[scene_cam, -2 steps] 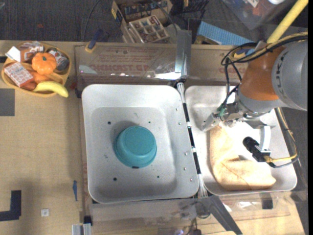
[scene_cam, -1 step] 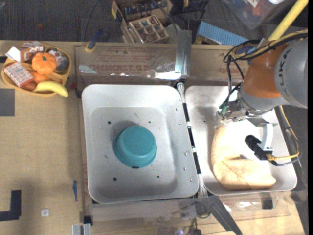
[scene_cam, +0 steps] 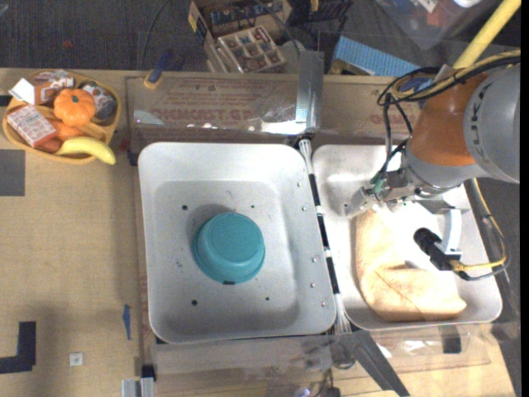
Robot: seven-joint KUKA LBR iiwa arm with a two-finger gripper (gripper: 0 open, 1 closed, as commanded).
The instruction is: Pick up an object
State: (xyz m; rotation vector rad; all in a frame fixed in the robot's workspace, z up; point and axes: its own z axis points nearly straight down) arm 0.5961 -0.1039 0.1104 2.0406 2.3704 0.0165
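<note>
A tan cloth (scene_cam: 405,275) lies crumpled in the right bin (scene_cam: 339,168), spreading from the bin's centre toward five o'clock, where a folded edge rests against the near wall. Over its upper edge, at about eleven o'clock of the cloth, hangs the gripper (scene_cam: 382,195) on the grey arm (scene_cam: 463,131), low and close to the fabric; whether it touches the cloth or is open or closed I cannot tell, since the wrist hides it from above. The step in hand looks like the reach onto the cloth. The next move would call for a firm pinch on a raised fold, then a straight lift. At nine o'clock from the cloth, a teal bowl (scene_cam: 230,246) sits upside down in the middle of the left bin (scene_cam: 165,172).
</note>
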